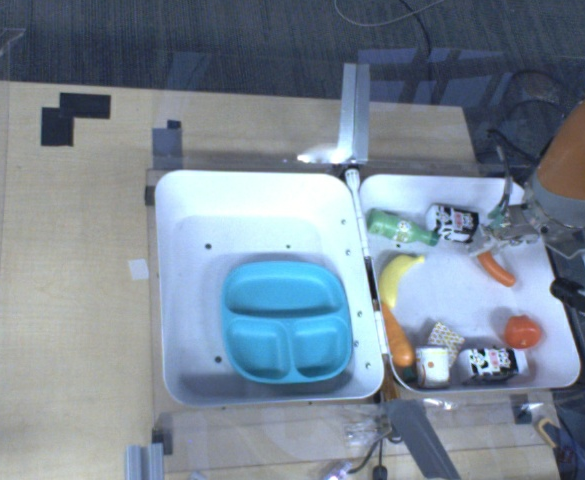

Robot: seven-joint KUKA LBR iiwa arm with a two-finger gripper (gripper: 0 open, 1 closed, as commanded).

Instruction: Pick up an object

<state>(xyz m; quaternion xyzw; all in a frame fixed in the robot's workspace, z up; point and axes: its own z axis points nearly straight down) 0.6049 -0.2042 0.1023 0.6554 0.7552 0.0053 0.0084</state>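
The right bin (450,293) holds several loose items. My gripper (505,230) hangs over its far right part, below the orange band of the arm (577,163). Just under and in front of it lies a small orange piece (496,269). To its left a black-and-white can (453,222) lies on its side, with a green bottle (400,229) further left. Nothing shows as held by the gripper.
Also in the right bin are a banana (395,275), a carrot (400,340) along the left wall, a red tomato (523,331), a second can (490,363), a small cup (432,366) and a patterned packet (446,335). The left bin (192,268) bears a blue divided plate (286,319).
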